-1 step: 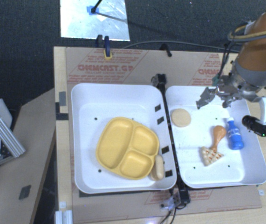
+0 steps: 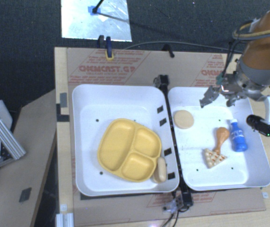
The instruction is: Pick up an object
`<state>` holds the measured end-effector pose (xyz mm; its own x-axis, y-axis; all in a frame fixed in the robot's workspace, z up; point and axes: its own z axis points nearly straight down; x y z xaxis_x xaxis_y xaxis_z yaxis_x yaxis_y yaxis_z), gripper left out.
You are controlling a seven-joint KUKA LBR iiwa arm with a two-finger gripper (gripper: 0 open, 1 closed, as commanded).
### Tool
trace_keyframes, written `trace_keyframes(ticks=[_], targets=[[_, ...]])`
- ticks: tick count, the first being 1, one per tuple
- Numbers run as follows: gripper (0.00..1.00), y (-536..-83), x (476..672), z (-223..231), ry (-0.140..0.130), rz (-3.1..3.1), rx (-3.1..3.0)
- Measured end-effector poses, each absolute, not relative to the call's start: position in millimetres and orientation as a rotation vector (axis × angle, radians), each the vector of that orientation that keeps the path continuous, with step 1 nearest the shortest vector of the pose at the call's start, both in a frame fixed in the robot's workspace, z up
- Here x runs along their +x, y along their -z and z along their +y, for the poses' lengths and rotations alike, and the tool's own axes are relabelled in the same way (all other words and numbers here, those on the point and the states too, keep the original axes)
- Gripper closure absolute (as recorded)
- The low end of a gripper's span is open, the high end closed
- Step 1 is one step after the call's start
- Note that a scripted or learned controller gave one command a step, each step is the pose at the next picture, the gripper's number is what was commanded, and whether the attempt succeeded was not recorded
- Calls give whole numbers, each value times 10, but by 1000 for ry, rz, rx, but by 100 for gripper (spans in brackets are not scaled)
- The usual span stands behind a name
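Note:
My gripper [image 2: 219, 98] hangs over the back part of the right bin [image 2: 255, 176], open, its two dark fingers spread apart with nothing between them. Below and to its left a round tan disc [image 2: 184, 118] lies on the bin floor. Toward the front sit a tan cone-shaped toy [image 2: 216, 150] and, just right of it, a small blue bottle [image 2: 238, 136] lying down. All three lie apart from the gripper.
The left bin [image 2: 85, 126] holds a yellow divided plate [image 2: 129, 149] with a pale bread-like piece [image 2: 161, 169] at its front right edge. A black divider strip [image 2: 168, 126] runs between the bins. A metal rail [image 2: 2, 131] lies off the bench at left.

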<state>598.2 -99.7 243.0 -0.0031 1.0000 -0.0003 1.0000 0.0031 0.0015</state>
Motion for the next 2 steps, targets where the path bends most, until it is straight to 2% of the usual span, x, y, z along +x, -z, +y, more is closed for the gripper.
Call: trace_keyframes(ticks=[2], targets=[[0,-1497,6083,-1100,3,2224,2222]])
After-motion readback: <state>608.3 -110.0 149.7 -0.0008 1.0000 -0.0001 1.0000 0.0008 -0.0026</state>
